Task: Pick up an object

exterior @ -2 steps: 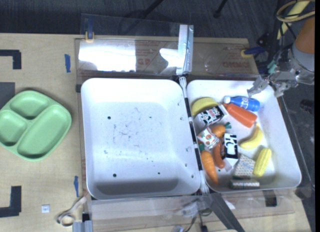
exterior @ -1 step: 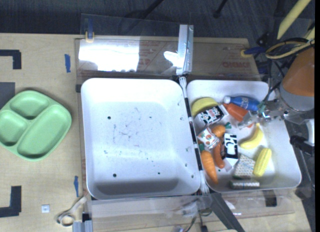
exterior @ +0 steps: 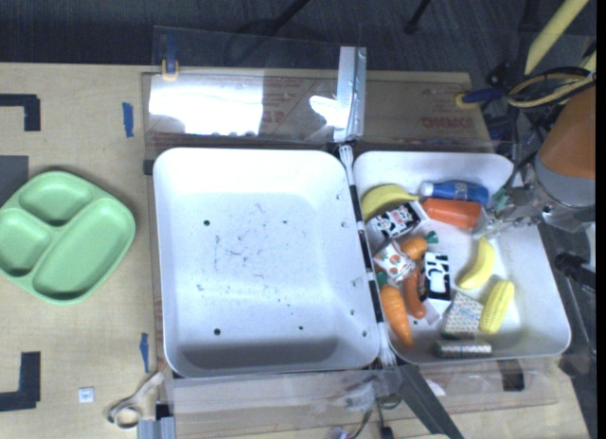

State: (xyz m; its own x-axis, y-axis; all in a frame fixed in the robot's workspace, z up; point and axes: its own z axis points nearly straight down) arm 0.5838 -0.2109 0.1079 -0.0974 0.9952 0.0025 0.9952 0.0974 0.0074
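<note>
The right bin (exterior: 554,319) holds a heap of small things. A yellow rounded piece (exterior: 383,199) lies at its back left, with a blue and white bottle (exterior: 455,189) and an orange piece (exterior: 453,212) beside it. A yellow banana (exterior: 478,265) and a corn cob (exterior: 497,305) lie toward the right. An orange carrot (exterior: 396,312) lies along the left wall. My gripper (exterior: 504,212) hangs low over the bin's back right, just right of the orange piece and above the banana. Nothing shows in its grasp.
The left bin (exterior: 256,257) stands beside the right one. Black and white boxes (exterior: 435,274), a red and white packet (exterior: 393,259), a grey pad (exterior: 462,316) and a dark stick (exterior: 464,348) crowd the right bin. A green divided plate (exterior: 64,236) sits far left. A clear panel (exterior: 251,96) stands behind the bins.
</note>
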